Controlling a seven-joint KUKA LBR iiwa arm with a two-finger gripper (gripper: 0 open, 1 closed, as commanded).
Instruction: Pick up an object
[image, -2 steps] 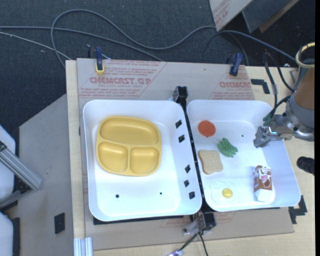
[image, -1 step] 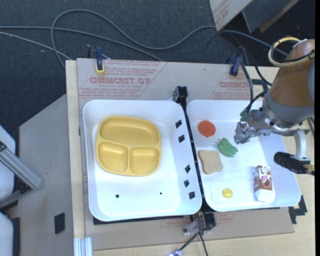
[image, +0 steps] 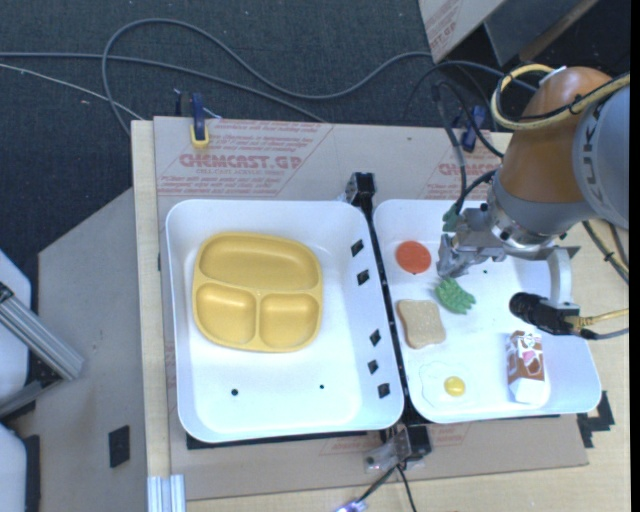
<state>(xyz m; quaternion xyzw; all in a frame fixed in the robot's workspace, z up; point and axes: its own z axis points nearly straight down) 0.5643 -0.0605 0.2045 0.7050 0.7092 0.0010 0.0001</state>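
My gripper (image: 452, 266) hangs over the back half of the right bin (image: 487, 340), pointing down. Just below it in the view lies a small green leafy toy (image: 455, 296), very close to the gripper's tip; nothing is visibly held. A red round toy (image: 413, 257) rests just to the gripper's left. A tan bread slice (image: 421, 323) lies toward the bin's left side, a white fried egg with a yellow yolk (image: 448, 385) near the front edge, and a brown and white packet (image: 526, 366) at the front right.
The left bin (image: 300, 385) holds a yellow divided plate (image: 258, 291). Black clips (image: 360, 186) run along the divider between the bins. The arm's orange band (image: 555, 110) rises at the right, over the right bin's far corner.
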